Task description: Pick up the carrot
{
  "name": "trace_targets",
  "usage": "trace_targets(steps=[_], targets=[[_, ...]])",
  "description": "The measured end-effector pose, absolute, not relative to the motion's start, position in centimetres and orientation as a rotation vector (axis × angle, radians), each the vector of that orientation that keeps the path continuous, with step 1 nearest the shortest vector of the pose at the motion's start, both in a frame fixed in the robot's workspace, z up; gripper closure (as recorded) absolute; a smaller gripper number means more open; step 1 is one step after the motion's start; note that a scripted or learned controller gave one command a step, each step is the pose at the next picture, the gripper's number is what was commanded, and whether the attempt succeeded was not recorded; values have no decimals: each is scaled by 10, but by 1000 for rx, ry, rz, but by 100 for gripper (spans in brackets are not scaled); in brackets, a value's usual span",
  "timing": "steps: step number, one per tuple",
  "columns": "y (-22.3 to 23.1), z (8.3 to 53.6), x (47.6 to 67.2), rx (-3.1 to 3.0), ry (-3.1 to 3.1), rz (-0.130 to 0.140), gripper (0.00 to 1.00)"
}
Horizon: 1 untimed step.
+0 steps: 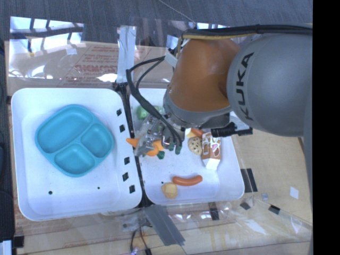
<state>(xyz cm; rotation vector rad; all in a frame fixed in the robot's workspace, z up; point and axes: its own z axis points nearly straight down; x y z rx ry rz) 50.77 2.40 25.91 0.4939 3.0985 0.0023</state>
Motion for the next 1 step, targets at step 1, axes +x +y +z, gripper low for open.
trace_targets(steps=[1], targets=[[24, 268, 508, 484, 3102, -1, 100]])
